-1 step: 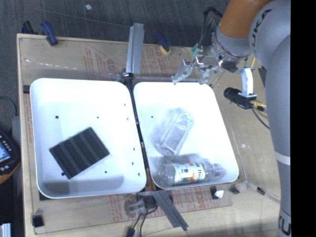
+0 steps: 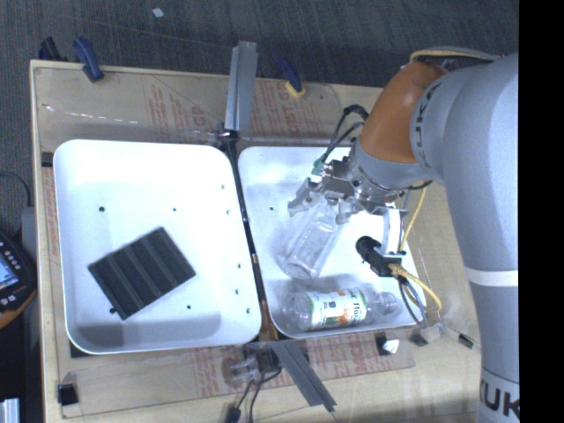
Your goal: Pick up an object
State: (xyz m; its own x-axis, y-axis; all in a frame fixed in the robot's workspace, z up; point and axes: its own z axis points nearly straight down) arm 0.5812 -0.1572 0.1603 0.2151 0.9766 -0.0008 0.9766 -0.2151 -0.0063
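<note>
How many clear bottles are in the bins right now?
2, both in the right bin: one bottle tilted at its middle under the gripper, one labelled bottle lying along the near wall. The arm may hide more.

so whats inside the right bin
Two clear plastic bottles lie in the right bin: a labelled bottle on its side along the near wall, and an unlabelled bottle just below the gripper. The arm covers the bin's right side.

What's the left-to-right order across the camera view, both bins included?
Left bin → black ridged panel → right bin → clear plastic cup → labelled bottle, lying down → grey arm.
</note>
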